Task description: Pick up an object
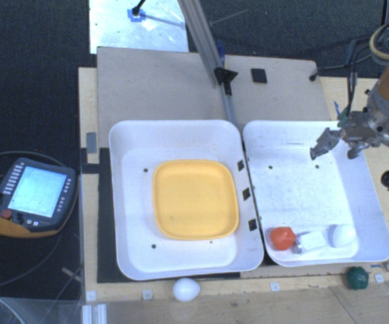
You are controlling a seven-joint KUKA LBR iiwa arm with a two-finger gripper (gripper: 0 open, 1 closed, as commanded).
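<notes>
A yellow square plate (196,199) lies in the left bin (130,181). Along the right bin's (302,181) near edge sit a small red-orange object (282,237), a white elongated piece (310,241) and a white rounded object (342,235). My gripper (338,146) hangs over the far right part of the right bin, well away from those objects. Its two fingers (321,147) are spread apart with nothing between them.
A white egg-shaped object (187,289) and a dark green ball (356,277) rest on the bench in front of the bins. A teach pendant (32,196) lies to the left. A slanted metal pole (204,32) stands behind the bins.
</notes>
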